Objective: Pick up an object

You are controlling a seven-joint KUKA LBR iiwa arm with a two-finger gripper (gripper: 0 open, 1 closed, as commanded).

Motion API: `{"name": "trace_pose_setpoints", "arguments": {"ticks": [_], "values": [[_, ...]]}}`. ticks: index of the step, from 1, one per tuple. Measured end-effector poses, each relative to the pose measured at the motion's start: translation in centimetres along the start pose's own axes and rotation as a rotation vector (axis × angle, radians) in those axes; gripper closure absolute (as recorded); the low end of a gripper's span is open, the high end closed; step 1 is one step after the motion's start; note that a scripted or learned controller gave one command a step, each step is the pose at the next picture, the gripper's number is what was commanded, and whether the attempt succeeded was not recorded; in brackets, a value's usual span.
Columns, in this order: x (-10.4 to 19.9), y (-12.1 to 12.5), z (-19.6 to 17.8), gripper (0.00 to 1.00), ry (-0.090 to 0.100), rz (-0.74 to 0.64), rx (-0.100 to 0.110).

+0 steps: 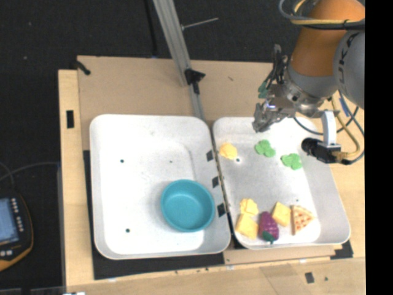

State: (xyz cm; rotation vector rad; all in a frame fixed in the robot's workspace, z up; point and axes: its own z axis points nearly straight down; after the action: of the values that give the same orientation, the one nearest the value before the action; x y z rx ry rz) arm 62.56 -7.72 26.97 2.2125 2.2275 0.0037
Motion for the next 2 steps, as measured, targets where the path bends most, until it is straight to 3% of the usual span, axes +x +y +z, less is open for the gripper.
{"name": "trace_pose_setpoints", "arguments": {"ticks": [2], "values": [[9.8, -0.2, 2.7, 1.0, 0.0, 0.001, 0.003]]}}
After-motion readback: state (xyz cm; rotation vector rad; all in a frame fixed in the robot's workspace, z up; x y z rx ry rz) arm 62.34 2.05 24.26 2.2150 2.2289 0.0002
